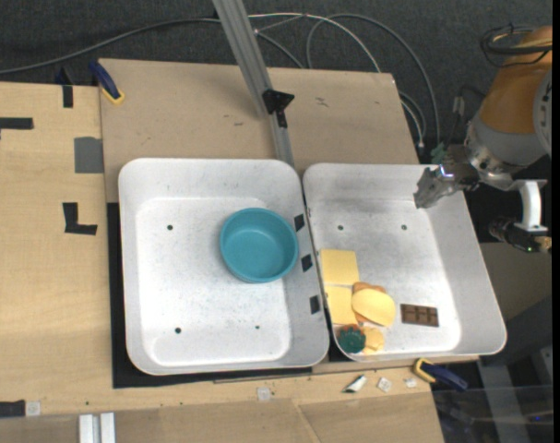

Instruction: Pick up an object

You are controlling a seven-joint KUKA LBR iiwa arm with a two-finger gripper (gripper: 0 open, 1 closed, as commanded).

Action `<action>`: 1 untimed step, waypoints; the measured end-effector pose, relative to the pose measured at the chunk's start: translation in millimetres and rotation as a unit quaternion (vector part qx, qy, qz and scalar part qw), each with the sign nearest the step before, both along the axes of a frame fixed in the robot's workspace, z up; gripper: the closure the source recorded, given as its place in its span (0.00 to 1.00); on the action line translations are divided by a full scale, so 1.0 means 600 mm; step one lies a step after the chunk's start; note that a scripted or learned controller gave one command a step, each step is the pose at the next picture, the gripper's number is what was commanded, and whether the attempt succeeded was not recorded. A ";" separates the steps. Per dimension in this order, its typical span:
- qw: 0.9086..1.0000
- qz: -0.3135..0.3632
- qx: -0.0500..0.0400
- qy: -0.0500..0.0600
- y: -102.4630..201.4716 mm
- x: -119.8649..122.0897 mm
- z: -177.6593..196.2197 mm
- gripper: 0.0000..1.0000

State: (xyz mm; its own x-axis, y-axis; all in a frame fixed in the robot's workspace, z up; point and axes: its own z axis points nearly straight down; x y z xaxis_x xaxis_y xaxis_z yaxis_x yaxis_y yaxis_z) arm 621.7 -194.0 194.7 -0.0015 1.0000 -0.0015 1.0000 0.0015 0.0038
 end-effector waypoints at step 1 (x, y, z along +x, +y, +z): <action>1.000 0.000 0.001 0.001 0.001 0.001 0.027 1.00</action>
